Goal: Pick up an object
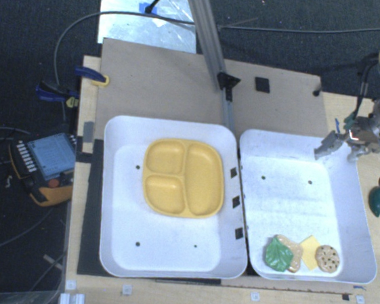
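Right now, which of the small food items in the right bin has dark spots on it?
The round tan cookie, rightmost of the cluster; the yellow wedge and green leafy piece are unspotted.

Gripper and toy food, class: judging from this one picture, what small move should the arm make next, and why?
Probably travel toward the near corner of the right bin. The gripper hangs over that bin's far right corner, nothing seen between its fingers, while the green toy, yellow wedge and cookie lie clustered there.

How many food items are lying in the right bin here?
4, clustered in the right bin's near corner: a green leafy piece, a tan piece against it, a yellow cheese slice, and a round cookie. Overlaps could hide more.
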